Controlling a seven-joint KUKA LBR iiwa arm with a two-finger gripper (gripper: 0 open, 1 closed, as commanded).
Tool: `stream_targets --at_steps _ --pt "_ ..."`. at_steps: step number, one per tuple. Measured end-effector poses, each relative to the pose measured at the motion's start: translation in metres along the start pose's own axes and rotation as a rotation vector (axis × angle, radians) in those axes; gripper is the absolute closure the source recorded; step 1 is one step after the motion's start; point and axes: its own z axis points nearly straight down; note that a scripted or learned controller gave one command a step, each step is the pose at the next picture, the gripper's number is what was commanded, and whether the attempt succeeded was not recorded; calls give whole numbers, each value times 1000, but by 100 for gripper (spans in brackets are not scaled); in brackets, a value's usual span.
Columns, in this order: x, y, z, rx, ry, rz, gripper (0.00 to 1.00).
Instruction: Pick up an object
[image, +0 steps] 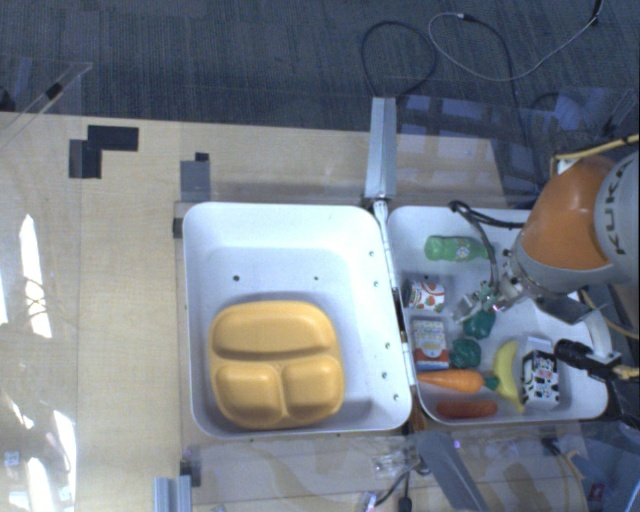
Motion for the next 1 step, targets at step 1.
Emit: stream_targets --at_steps 1 --pt "-20 30 -117 17 1 452 100"
